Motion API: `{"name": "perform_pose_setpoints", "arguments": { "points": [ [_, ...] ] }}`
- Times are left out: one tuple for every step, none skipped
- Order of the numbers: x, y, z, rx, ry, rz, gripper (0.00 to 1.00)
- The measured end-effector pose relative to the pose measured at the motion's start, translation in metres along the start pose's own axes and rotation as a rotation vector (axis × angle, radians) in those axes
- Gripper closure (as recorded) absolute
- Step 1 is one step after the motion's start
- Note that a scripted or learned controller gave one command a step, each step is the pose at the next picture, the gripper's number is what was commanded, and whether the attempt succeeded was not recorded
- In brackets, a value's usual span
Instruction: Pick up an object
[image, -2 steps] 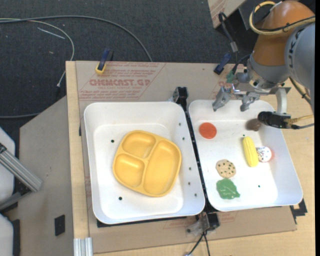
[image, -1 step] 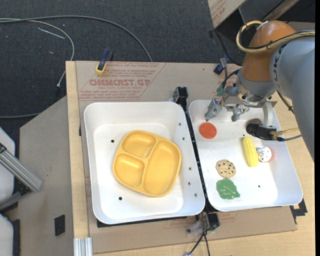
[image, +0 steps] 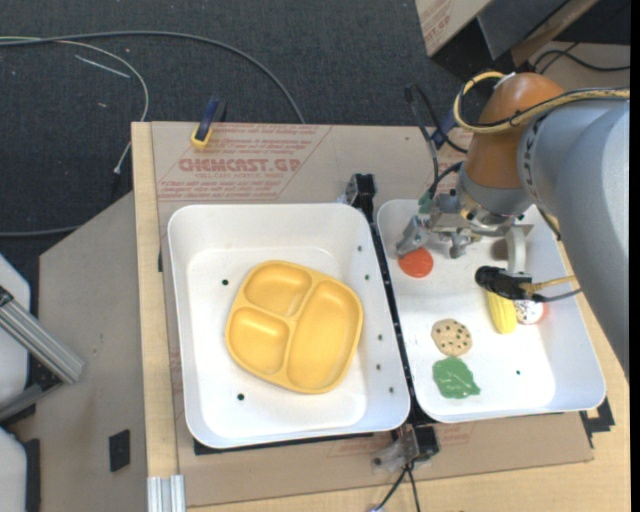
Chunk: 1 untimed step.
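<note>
bright even light | soft shadows | slightly soft focus

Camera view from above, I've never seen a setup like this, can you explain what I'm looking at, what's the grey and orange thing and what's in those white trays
You are looking down at a slant from one fixed camera above a bench. The big grey shape with the orange band is a robot arm reaching in from the right. At its end is the claw, low over the far end of the right bin. Whether it grips anything is not clear from here.

In that right bin lie small toy foods: an orange ball right by the claw, a yellow piece, a cookie and a green piece. The left bin holds a yellow divided plate. Both bins sit on cardboard.
</note>
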<state>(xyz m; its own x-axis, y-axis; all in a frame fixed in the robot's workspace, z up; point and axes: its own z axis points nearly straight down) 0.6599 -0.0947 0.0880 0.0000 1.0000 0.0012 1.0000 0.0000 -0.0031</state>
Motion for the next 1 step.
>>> {"name": "perform_pose_setpoints", "arguments": {
  "points": [
    [0.0002, 0.0018, -0.0144, -0.006, -0.001, -0.001, 1.00]
  ]
}}
